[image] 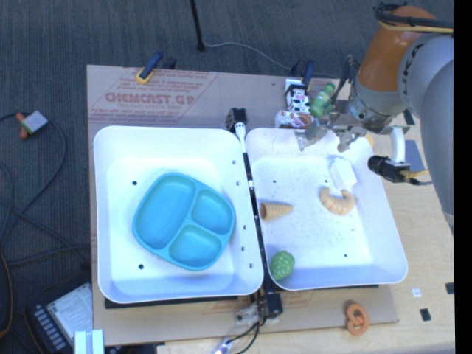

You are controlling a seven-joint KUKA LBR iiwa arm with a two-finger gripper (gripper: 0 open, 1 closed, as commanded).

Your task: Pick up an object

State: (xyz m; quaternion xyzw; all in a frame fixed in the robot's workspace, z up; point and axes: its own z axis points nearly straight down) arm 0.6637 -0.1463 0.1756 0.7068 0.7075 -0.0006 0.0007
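My gripper [323, 141] hangs over the far edge of the right bin [383, 260], open, with nothing between its fingers. In that bin lie a tan croissant [338, 201], a small white block [342, 172] just behind it, a waffle cone [275, 211] near the left wall, and a green bumpy ball [282, 264] at the front left corner. The white block sits a little nearer the front than the gripper, and the croissant lies beyond that.
The left bin [118, 161] holds a blue divided plate [184, 220]. A black divider clamp [237, 118] stands between the bins at the back. An orange pretzel-shaped toy [358, 318] lies on the board in front of the right bin.
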